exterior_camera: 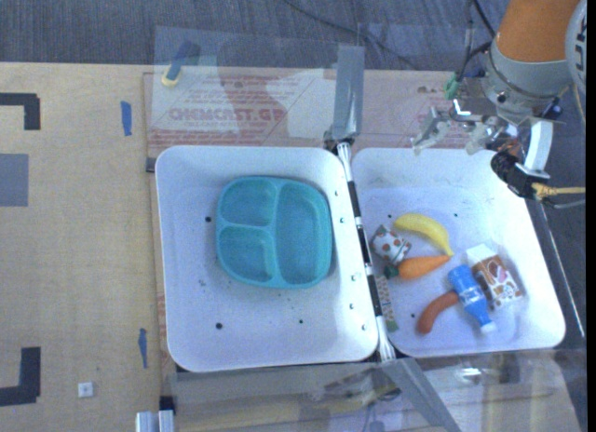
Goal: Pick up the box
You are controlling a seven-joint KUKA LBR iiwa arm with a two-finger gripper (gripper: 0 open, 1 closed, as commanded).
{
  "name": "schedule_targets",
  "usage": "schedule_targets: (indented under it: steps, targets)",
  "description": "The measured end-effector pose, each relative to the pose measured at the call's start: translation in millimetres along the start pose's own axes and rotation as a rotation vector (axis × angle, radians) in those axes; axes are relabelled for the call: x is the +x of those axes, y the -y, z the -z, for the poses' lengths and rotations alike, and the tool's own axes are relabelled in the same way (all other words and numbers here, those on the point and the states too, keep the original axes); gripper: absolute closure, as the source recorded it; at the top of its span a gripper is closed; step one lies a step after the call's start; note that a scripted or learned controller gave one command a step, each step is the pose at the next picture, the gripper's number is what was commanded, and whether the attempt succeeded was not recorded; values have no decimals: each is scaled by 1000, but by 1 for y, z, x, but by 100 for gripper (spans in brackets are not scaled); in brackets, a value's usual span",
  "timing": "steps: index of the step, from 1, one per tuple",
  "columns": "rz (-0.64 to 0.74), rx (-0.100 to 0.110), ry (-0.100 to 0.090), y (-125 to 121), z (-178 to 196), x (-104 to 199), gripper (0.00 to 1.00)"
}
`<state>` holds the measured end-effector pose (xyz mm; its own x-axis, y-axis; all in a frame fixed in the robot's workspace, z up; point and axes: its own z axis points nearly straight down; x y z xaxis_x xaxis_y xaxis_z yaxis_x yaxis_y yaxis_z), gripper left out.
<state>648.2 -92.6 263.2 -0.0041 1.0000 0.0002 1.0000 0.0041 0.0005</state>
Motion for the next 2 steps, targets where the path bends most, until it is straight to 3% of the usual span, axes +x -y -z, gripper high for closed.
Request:
schedule_targets:
  steps: [1,2]
  targets:
    - [66,0,0,-19,-78,52,0]
    - [54,0,0,24,-78,20,0]
